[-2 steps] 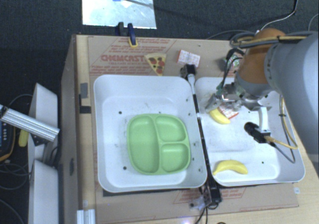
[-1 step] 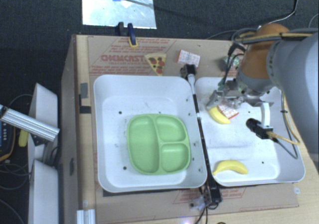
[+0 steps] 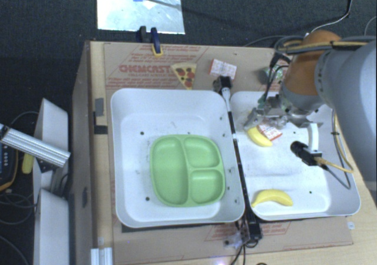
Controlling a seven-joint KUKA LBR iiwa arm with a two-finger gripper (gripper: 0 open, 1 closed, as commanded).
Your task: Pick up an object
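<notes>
Hovering gripper [image 3: 263, 118] near right bin's [image 3: 341, 205] far-left corner, beside banana [image 3: 258, 136]; jaw state cannot tell; bin centre open.

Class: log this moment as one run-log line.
gripper: low in right bin | by banana, red-white packet | grasp: unclear | second banana: untouched

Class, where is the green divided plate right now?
The green divided plate lies flat in the left bin, toward its front right, beside the wall shared with the right bin.

Arm [image 3: 347, 69] cut off by frame edge at 3 o'clock. Gripper [image 3: 265, 118] fingers unresolved, blurred against small red-white packet [image 3: 272, 133], which partly covers upper banana [image 3: 258, 137].
</notes>
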